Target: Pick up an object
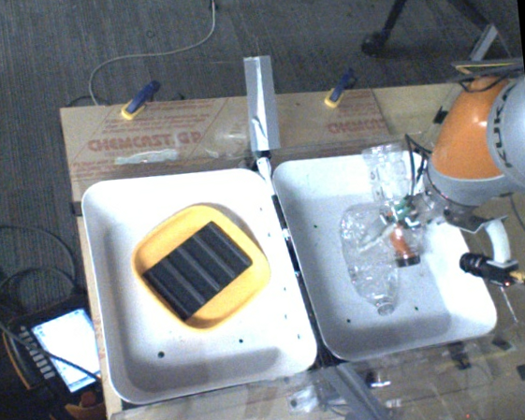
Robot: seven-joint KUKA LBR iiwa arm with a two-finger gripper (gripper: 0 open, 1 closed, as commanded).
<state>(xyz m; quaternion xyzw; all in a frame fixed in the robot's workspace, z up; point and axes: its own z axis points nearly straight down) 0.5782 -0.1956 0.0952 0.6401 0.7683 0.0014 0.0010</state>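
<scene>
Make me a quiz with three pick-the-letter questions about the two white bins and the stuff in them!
1. Where is the yellow thing with the black ridged top?
A. left bin
B. right bin
C. on the floor

2. How many white bins are on the bench?
A. one
B. two
C. three

3. How does the clear plastic bottle sit?
A. standing upright
B. lying on its side
C. hanging in the air

Answers:
1 A, it rests inside the left bin.
2 B, the left bin and the right bin sit side by side.
3 B, it lies flat on the right bin's floor, beside the claw.
</scene>
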